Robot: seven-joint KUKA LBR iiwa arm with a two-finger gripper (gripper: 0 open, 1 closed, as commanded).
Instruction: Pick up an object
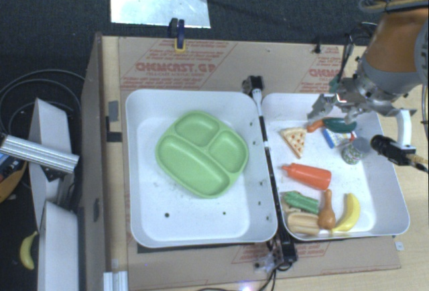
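My gripper (336,110) hangs over the far part of the right bin (395,206), below the grey wrist and orange band. Right under it lie a teal piece (339,125) and a small orange piece (315,126); whether it touches them I cannot tell. Close by are a blue piece (329,138) and a silvery round thing (350,153). A pizza-like wedge (293,141) and an orange carrot-shaped toy (308,176) lie nearer the middle. Along the front edge sit a green toy (301,202), a brown drumstick (326,210), a banana (348,213) and a tan bun (301,222).
The left bin (144,216) holds a green divided plate (202,153). A black divider rail (266,149) runs between the two bins. A black part of the arm (392,149) juts over the right bin's right side. Cables and boxes lie left of the bench.
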